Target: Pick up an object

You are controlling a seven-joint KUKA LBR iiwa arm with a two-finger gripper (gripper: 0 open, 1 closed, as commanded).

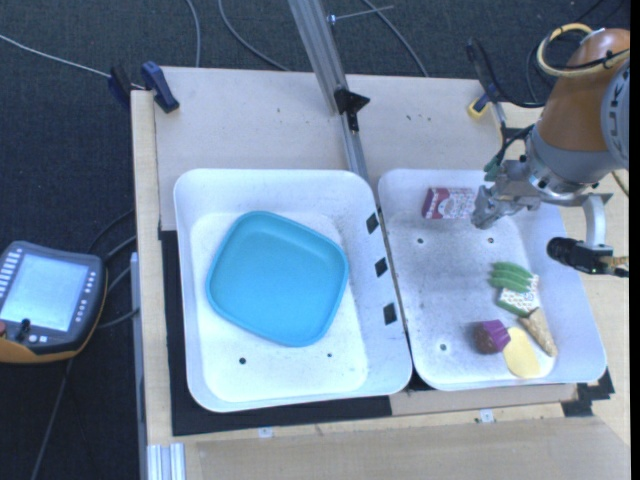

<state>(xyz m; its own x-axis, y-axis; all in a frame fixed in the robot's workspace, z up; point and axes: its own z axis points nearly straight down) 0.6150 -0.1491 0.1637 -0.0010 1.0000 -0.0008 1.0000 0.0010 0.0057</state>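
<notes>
Small red-and-white packet (447, 204) lay flat near far edge of right bin (440, 298), just left of gripper (487, 211). Judged likeliest target, being nearest the tool. Looked light, thin, probably a soft wrapper or small carton; likely to slide on smooth bin floor if nudged from the side. Best taken across its short width from straight above, pinching the long edges. Blurred print, so contents not readable.

Gripper hung low over bin, at packet's right end, possibly touching it; hard to say from this slant. Finger spread hidden by grey wrist body, so opening could not be told. Nothing seen held.

Other candidates grouped toward near right corner of same bin: green pod-like piece (512, 272) on a small patterned card, purple chunk (490, 337), yellow round piece (521, 355), tan wedge (537, 329) leaning against yellow one. All small, probably light plastic toy food; rounded ones likely to roll or squirt out of a pinch.

Left bin (200, 368) carried blue square plate (277, 278), lying flat, well apart from gripper. Handheld pendant (45, 298) sat off bench at far left. Metal post (325, 58) ran down toward gap between bins.

Task judged not yet achieved; grasp yet to be made.
</notes>
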